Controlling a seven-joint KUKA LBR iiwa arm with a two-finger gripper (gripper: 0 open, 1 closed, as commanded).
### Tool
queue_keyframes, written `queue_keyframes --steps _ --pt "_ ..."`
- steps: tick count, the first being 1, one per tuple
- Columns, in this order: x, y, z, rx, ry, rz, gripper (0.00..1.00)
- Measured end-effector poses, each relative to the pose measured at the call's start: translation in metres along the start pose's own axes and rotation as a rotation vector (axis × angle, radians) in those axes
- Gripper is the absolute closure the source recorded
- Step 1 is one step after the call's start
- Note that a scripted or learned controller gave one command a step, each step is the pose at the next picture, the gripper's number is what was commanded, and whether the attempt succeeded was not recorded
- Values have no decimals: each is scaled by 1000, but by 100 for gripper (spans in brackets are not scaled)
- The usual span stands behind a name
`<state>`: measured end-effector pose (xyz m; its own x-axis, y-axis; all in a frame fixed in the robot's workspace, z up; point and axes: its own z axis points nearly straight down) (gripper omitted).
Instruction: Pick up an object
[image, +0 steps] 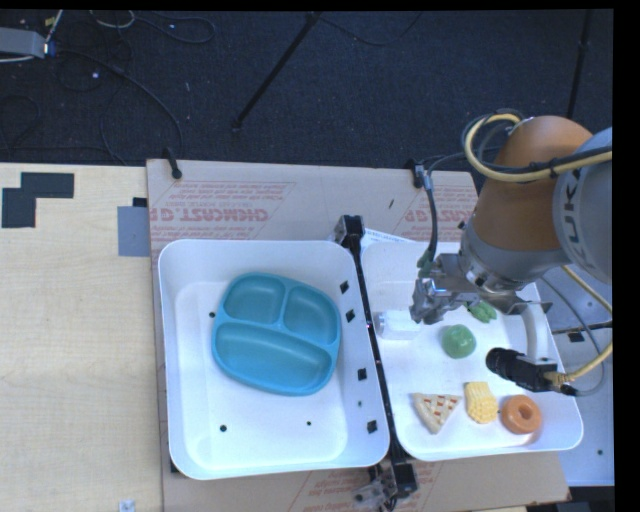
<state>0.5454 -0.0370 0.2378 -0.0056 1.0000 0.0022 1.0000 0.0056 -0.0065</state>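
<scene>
White plastic, two shallow bins side by side on a pale desk (70, 340), over a sheet of printed cardboard (240, 205).

Left bin (185, 420): one blue divided plate (276, 333), three compartments, lying flat near the bin's centre.

Right bin (395, 265): five small items.
- Green ball (459, 341), near the bin's centre, at about 4 o'clock from the pincer and just beside it.
- Small green piece (484, 312), at 2 o'clock from the ball, partly hidden under the arm.
- Tan wedge with a grid pattern (436, 410), at 7 o'clock from the ball, near the bin's front edge.
- Yellow corn piece (480, 402), just beside the wedge at its 3 o'clock.
- Orange ring (520, 414), just beside the corn at its 3 o'clock.

Arm: grey with an orange band (535, 150), reaching in from 3 o'clock, wrist over the right bin. Pincer (428, 303) low over the bin floor at the bin's 10 o'clock portion, beside the divider; nothing seen between its tips; whether it is released or clenched cannot be told from this angle.

Black cable fitting (520, 370) hangs at 5 o'clock from the wrist, above the corn and ring.
</scene>
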Motion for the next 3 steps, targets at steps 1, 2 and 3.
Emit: queue_keyframes --steps 1,2,3 --pt "43 6 1 1 -1 0 100" --pt "101 12 -2 0 -1 -1 100" --pt "148 24 16 2 -3 0 100"
